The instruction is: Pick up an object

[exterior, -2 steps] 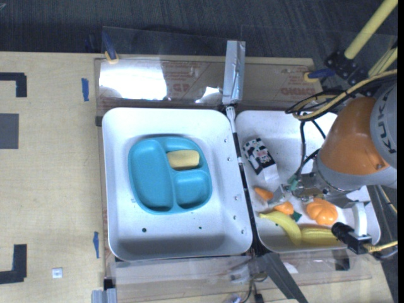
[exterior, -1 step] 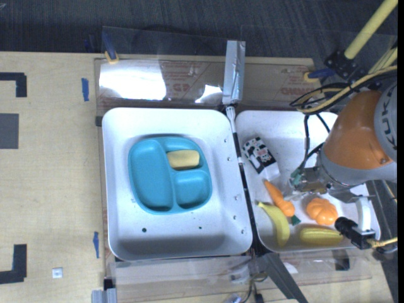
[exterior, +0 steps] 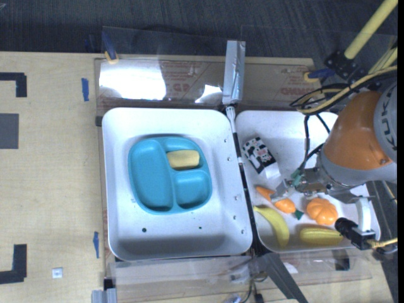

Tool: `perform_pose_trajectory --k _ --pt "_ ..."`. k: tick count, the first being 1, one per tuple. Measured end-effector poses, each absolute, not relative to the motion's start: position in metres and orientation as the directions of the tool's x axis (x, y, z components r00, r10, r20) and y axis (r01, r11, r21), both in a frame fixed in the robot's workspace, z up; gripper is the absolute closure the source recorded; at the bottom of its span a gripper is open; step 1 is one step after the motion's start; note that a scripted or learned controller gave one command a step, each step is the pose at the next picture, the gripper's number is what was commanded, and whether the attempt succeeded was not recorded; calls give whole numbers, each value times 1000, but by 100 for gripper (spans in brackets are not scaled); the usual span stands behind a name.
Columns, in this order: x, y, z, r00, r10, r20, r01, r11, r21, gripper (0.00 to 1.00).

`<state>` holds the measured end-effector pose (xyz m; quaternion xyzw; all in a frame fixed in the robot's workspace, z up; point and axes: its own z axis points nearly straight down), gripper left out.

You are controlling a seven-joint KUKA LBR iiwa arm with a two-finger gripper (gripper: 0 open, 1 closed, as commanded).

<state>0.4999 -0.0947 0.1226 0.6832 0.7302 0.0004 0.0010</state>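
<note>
The arm hangs over the right bin (exterior: 297, 126) at the frame's right, its tool (exterior: 295, 185) low among the toy food; this looks like the reach before a grasp. I cannot tell how the tool stands. Just below it lies a small carrot (exterior: 278, 201), long axis running upper left to lower right. Next, the tool must settle over the carrot.

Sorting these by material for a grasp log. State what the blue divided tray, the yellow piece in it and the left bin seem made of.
Blue divided tray: likely moulded plastic, smooth, even colour, soft sheen.
Yellow piece: probably plastic or foam toy food; matte, rounded; the view leaves it open.
Left bin: seemingly thin white plastic, glossy, with rounded moulded corners and bright glare.
</note>
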Motion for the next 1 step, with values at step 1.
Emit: perform_pose_trajectory --k 1 --pt "482 -96 88 -92 996 0 996 92 7 0"
